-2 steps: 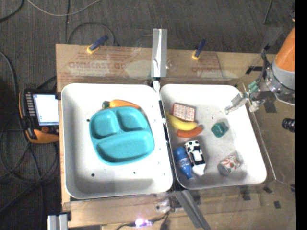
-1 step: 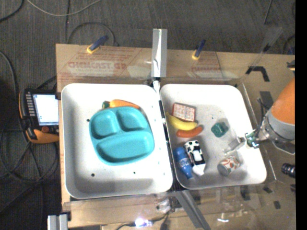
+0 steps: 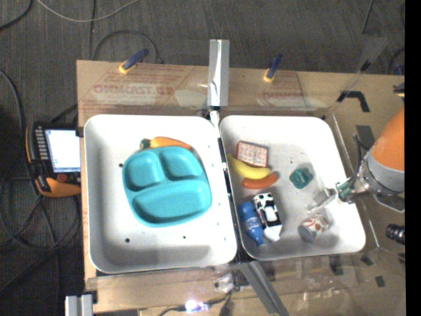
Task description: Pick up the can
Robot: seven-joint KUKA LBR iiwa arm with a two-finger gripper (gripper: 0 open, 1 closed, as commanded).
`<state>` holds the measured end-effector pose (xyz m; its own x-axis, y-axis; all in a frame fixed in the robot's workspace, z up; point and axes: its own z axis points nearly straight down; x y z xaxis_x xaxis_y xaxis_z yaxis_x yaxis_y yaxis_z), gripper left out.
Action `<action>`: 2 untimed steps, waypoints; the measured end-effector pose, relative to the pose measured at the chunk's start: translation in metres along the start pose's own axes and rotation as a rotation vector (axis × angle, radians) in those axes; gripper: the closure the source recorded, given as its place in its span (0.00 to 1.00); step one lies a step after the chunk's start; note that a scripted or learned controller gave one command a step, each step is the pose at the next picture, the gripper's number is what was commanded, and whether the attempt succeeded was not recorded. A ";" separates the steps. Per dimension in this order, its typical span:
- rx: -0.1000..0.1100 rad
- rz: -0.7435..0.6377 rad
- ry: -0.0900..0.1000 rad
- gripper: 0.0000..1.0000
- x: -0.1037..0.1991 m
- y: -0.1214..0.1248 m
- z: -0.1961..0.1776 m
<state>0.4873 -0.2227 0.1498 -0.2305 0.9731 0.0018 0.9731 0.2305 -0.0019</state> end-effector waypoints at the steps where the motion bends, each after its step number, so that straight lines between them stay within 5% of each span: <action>1: -0.006 -0.436 -0.008 0.00 0.025 0.005 0.057; 2: -0.003 -0.411 -0.003 0.00 0.000 -0.002 -0.058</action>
<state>0.4853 -0.2229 0.2074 -0.6005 0.7997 -0.0014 0.7997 0.6005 0.0016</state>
